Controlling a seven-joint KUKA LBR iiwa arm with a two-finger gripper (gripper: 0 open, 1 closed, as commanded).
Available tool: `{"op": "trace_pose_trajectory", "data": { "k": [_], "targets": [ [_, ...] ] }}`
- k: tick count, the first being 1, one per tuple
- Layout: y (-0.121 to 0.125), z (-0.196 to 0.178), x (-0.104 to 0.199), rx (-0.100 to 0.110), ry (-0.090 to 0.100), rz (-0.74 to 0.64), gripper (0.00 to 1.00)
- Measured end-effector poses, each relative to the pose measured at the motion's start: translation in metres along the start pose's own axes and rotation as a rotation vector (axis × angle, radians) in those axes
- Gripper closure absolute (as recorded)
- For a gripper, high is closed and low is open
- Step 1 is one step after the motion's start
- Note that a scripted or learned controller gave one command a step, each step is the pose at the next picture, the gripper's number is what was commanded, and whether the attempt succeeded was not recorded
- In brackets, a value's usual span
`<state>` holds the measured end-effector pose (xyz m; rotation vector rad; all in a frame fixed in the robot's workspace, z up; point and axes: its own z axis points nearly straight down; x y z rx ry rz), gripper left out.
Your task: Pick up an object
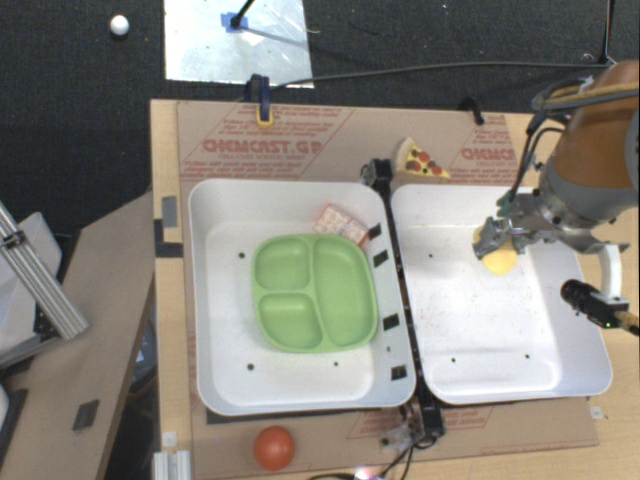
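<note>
We see our gripper [497,240] down in the right bin [520,368], touching a yellow ball [500,260], though we cannot tell whether it grips it.

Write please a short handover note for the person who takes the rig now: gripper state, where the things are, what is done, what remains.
Gripper: low in the right bin, at its upper part, right by the yellow object; grasp not confirmed.
Left bin: green divided plate, pink packet at its upper edge.
On the bench outside the bins: pizza slice toy, orange ball.
Done: approach to the yellow object.
Left: secure it and lift.
</note>
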<state>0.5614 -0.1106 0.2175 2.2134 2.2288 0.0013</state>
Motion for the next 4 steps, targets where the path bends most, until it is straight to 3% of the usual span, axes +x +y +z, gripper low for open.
{"op": "trace_pose_trajectory", "data": {
  "k": [1,3,4],
  "targets": [
    [-0.004,0.007,0.053,0.000,0.001,-0.002,1.00],
    [-0.040,0.006,0.155,0.002,0.002,-0.003,1.00],
    [-0.038,0.004,0.211,-0.001,0.002,-0.003,1.00]
  ]
}}
